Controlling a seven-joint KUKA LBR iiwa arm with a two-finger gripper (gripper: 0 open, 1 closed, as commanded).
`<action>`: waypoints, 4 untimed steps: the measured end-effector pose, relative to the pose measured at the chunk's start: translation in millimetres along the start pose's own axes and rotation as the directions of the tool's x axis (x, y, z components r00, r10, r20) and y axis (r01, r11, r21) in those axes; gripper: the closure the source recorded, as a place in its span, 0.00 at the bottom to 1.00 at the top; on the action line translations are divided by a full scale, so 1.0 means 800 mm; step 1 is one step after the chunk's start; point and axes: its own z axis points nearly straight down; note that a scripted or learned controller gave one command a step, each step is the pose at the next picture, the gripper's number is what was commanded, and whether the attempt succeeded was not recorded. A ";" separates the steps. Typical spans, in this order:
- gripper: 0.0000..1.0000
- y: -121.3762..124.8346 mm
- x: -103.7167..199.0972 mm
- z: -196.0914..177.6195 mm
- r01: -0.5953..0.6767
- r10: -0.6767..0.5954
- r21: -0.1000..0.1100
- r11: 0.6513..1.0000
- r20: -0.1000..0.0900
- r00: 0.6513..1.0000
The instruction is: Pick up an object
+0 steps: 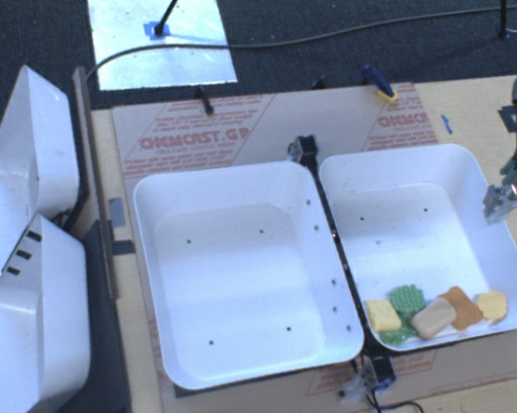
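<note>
Several small objects lie bunched in the front corner of the right bin [408, 201]: a yellow block [382, 314], a green knobbly piece [404, 302], a beige block [431, 319], an orange block [460, 307] and a small yellow piece [492, 305]. The gripper [504, 200] hangs at the view's right edge, over the right bin's outer rim. It is well behind the objects and apart from them, with nothing visibly held.
The left bin [238, 269] adjoins the right one along a black divider. Two spare white bins [30, 248] lean at the far left. A blue clamp [378, 82] and a metal plate [159, 35] sit beyond the bins.
</note>
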 end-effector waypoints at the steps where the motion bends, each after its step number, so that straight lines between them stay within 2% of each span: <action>1: 1.00 -0.014 0.064 0.010 0.002 -0.002 0.005 1.000 -0.002 1.000; 4: 1.00 -0.022 0.261 0.049 0.004 -0.003 0.006 1.000 -0.003 1.000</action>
